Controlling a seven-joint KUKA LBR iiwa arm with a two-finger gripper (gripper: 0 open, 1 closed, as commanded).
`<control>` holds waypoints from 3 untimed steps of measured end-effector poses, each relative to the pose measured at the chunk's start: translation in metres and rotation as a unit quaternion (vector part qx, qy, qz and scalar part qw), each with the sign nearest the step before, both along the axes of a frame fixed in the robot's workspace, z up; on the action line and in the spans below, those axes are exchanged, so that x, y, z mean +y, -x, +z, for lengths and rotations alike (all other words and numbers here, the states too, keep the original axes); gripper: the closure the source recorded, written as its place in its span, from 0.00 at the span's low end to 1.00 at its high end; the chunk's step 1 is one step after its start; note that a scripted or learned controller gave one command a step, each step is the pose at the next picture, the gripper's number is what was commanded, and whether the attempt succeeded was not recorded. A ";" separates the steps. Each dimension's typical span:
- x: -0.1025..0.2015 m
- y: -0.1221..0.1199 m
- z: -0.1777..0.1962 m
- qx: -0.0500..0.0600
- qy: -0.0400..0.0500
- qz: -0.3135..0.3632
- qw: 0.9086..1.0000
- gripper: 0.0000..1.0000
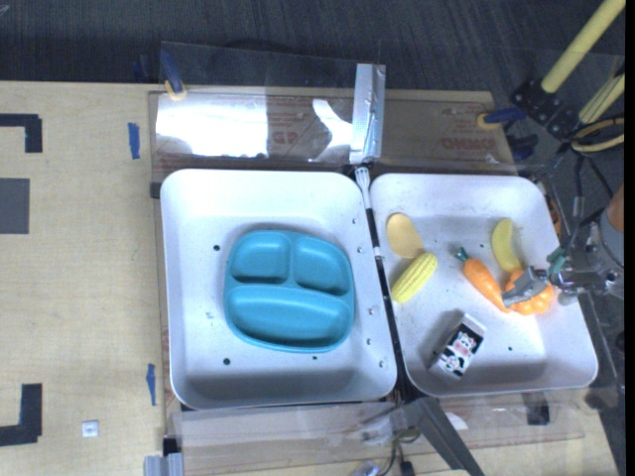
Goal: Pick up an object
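While low rightward, jaws (529,291) beside carrot (483,279).

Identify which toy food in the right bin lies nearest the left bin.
The corn cob: it lies against the right bin's left wall. The carrot and banana sit farther right.

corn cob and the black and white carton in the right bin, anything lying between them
In the camera view, nothing: the stretch from the corn cob down to the black and white carton is bare white floor of the right bin.
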State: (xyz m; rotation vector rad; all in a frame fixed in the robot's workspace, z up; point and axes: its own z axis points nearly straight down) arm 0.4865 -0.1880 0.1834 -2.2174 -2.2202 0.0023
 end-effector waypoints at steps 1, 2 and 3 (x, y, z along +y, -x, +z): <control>0.016 -0.074 -0.036 -0.002 0.001 0.078 0.997 0.00; 0.019 -0.095 -0.097 -0.004 0.001 0.114 0.993 0.00; 0.056 -0.130 -0.097 -0.005 0.001 0.135 0.991 0.00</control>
